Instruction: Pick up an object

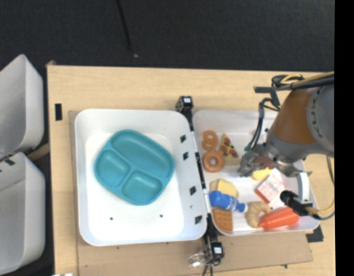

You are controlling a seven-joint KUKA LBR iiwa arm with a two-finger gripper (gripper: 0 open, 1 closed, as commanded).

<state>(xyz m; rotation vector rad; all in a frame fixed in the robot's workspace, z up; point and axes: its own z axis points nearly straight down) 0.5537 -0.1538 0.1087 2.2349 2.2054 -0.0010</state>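
The right bin point(246, 119) holds several toy foods. Two brown doughnuts point(210, 140) point(213, 161) lie at its left, with a pizza slice point(227, 148) beside them. A yellow piece point(225, 187), a blue bottle point(225, 201), a waffle point(222, 219), a tan cookie point(257, 211), a carrot point(279, 218) and a red-and-white box point(270, 188) fill the front. My gripper point(250, 165) is down in the bin's middle, just left of a yellow block point(262, 174). Its fingers are too dark and small to read.
The left bin point(91, 211) carries a teal divided plate point(134, 165). Black clips line the divider between the bins point(194, 154). The orange-banded arm point(297, 125) covers the right bin's far right corner. White chairs point(13, 154) stand off the bench's left.
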